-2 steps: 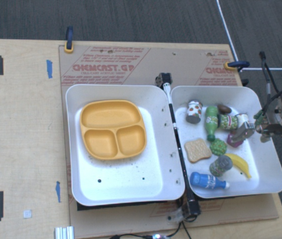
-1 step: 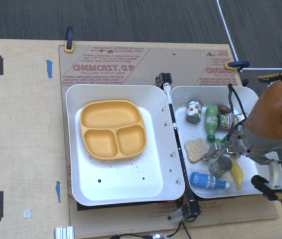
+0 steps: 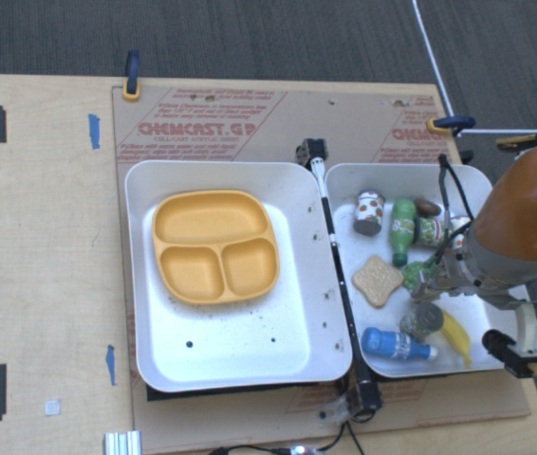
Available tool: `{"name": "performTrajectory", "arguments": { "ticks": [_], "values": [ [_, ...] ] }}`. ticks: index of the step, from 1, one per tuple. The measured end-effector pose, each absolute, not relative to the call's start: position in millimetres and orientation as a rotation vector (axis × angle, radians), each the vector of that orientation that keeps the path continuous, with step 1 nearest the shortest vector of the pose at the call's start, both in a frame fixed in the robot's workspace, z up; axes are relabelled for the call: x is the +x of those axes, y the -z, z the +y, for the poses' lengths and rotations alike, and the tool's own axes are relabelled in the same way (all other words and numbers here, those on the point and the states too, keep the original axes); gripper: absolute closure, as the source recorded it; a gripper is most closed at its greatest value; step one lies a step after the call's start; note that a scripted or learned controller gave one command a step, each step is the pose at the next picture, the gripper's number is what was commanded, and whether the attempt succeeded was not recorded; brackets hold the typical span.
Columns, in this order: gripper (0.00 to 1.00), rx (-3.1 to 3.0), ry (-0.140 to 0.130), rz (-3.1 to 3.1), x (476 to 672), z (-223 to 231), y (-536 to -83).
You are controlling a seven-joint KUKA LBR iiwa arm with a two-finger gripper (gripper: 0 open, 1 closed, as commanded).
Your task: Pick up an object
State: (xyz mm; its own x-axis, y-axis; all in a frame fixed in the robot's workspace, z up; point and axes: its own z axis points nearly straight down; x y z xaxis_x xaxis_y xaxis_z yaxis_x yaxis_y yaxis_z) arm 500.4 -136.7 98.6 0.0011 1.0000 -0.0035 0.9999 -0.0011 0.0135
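the robot arm [image 3: 525, 221] comes in from the side and bends down into the bin on the right [image 3: 482, 180], because that is where all the small things are. its gripper [image 3: 436, 282] hangs low in the middle of that bin. i cannot tell if it is gripping anything, because the arm hides its tip.

the slice of toast [image 3: 378, 281] is a good spot to look from. the gripper is just beside the toast, toward the arm. a green bottle [image 3: 402, 229] lies just past the toast, toward the far wall, and a small can [image 3: 369, 212] sits near that bottle. a blue bottle [image 3: 397, 343] lies on its side near the toast, by the close wall. a yellow banana [image 3: 455, 336] and a grey lump [image 3: 424, 320] lie close to the blue bottle, near the gripper. they are all packed close, so a grab may bump the wrong one.

the other bin [image 3: 145, 282] holds a yellow plate [image 3: 216, 245], well apart from the toast. nothing there needs picking.
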Motion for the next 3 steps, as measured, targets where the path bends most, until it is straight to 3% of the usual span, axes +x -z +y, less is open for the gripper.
{"name": "performTrajectory", "arguments": {
  "ticks": [1,2,3],
  "values": [
    [1.00,2.219,-0.002,2.222,525.5,-96.9,-100.3],
    [0.00,2.220,-0.001,2.221,525.4,-97.4,-100.3],
    [1.00,2.219,-0.003,2.219,526.2,-97.4,-110.4]
  ]
}}
